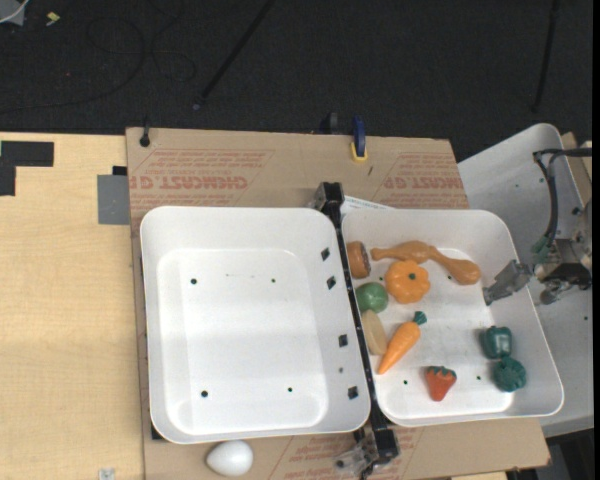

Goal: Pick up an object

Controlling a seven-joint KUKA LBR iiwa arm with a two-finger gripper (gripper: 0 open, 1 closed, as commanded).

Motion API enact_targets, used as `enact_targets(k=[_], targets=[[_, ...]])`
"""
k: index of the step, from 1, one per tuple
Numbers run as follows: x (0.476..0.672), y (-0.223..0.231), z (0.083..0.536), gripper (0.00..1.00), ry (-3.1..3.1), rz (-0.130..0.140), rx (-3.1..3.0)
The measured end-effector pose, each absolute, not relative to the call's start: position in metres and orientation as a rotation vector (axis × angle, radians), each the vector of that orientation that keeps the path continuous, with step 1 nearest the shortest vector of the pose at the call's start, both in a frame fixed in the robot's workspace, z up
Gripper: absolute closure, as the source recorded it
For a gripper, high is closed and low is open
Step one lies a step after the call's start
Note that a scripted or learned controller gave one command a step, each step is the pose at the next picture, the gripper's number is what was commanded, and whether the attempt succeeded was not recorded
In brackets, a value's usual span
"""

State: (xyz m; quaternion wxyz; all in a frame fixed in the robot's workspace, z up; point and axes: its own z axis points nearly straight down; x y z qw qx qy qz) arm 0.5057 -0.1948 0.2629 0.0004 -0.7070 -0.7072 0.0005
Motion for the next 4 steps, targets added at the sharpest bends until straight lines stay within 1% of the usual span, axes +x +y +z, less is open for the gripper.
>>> enact_targets(k=[1, 2, 4], targets=[[0.54, -0.137, 0.176, 0.0, -2.22, 0.005, -2.208], [0.579, -0.11, 0.117, 0.0, -2.23, -0.008, -2.243], [0.578, -0.107, 0.115, 0.0, -2.228, 0.002, -2.256]])
